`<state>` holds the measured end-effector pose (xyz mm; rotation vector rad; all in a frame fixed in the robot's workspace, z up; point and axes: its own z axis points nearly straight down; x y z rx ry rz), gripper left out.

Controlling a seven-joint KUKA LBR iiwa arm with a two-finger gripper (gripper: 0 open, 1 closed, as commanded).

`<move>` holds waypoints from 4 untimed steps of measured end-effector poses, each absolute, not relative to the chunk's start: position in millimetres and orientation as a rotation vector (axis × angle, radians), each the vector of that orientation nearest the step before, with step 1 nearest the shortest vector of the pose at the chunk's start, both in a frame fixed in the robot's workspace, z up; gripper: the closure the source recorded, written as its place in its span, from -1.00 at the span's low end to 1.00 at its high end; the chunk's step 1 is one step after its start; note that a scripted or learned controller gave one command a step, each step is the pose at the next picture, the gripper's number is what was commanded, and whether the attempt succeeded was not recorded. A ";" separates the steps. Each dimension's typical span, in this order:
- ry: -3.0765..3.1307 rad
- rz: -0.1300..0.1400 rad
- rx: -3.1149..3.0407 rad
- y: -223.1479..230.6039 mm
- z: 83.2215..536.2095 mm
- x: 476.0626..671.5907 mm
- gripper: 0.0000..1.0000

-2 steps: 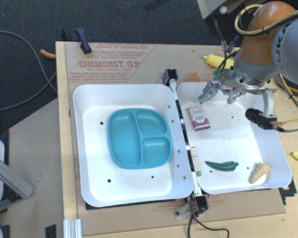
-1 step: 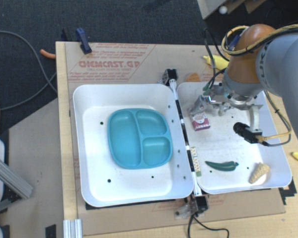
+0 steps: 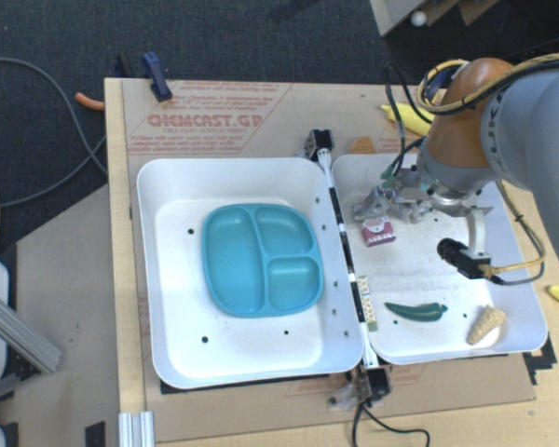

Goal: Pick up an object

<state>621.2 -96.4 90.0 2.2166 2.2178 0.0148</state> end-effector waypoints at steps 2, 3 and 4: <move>2.216 0.017 2.215 -96.2 100.5 621.9 -1.00; 2.222 -0.001 2.224 -92.1 84.7 580.0 -1.00; 2.220 0.002 2.221 -95.4 84.6 597.1 -1.00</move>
